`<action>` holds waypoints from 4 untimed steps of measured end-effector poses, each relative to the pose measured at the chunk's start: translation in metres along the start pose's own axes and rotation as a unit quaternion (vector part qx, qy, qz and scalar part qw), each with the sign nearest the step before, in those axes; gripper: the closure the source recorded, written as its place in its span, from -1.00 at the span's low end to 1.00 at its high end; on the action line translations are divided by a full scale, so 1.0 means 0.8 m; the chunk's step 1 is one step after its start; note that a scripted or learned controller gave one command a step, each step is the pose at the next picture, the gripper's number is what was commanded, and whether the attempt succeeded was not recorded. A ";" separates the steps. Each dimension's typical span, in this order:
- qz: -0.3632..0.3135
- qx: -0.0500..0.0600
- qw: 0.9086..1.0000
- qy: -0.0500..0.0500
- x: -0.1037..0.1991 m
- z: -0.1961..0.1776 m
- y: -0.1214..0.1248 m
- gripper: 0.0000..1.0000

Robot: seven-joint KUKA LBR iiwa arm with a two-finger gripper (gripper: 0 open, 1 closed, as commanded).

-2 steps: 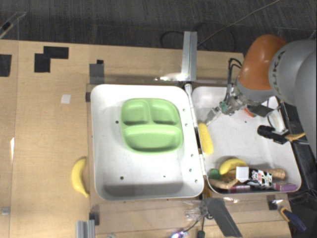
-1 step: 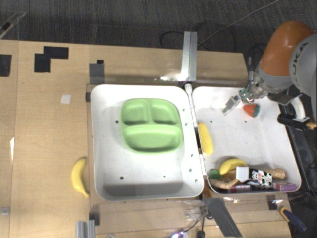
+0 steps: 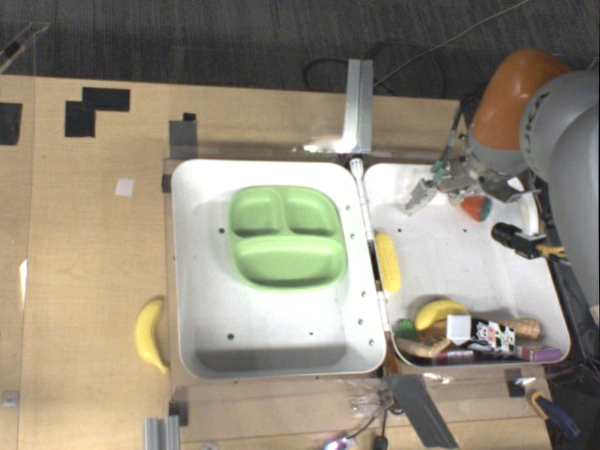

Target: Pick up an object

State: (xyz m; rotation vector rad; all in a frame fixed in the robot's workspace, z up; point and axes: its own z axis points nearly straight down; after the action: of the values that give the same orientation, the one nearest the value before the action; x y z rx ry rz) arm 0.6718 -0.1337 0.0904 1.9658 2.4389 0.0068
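Jaws: cannot tell if apart or together, too small and blurred at this slant. Nothing is visibly held. The gripper (image 3: 424, 191) sits low over the far-left part of the right bin (image 3: 450, 265), above bare white floor.

The task names no particular object, so the candidates are:
- red-and-green toy (image 3: 475, 206), maybe a strawberry, just beside the gripper on its right and not touching as far as I can see. Closest pick, my guess for the target.
- corn cob (image 3: 387, 262), lying along the right bin's left wall. It is tight to the wall, so probably awkward to close on.
- heap along the near edge: banana (image 3: 439, 312), small green piece (image 3: 405, 327), white block (image 3: 457, 326), black-and-white patterned item (image 3: 492, 334), purple item (image 3: 541, 353). These touch or overlap, so a grab there risks a miss or taking two at once.

The left bin (image 3: 202, 345) holds a green divided plate (image 3: 286, 235), flat and wide, a poor fit for a two-finger grasp. A second banana (image 3: 150, 334) lies on the bench outside the left bin, likely out of play.

Stage: approach or search, pick not yet made. The next move likely needs a small shift right toward the toy, then a descent.
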 end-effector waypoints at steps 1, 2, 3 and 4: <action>-0.072 0.000 0.997 0.000 -0.085 -0.066 -0.018 -1.00; -0.089 0.003 0.996 0.003 -0.086 -0.011 -0.017 -1.00; 0.004 -0.001 1.000 0.000 -0.082 0.002 -0.034 -1.00; 0.002 -0.004 1.000 -0.002 -0.081 -0.015 -0.030 1.00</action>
State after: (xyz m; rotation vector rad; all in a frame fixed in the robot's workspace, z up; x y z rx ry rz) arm 0.6618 -0.2023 0.1027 1.9647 2.4292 0.0139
